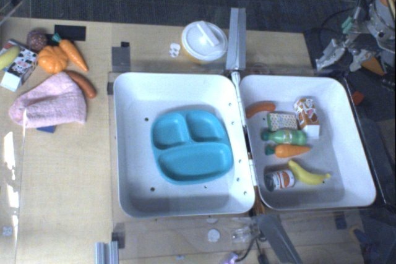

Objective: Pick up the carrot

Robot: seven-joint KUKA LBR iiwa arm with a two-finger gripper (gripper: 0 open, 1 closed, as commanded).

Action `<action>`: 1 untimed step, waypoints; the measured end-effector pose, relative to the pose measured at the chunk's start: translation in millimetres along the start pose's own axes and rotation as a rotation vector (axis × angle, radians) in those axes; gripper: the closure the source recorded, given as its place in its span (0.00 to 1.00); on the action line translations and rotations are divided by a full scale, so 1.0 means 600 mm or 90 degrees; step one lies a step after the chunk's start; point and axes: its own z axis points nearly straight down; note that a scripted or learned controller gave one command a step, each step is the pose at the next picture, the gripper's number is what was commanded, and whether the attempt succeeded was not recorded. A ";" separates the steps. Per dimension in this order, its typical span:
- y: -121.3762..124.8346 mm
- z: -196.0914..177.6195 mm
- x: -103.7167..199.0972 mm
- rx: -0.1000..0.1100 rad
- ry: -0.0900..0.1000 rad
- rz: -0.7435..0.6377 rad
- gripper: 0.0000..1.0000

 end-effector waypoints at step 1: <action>-0.097 0.194 -0.039 0.002 0.000 0.020 0.00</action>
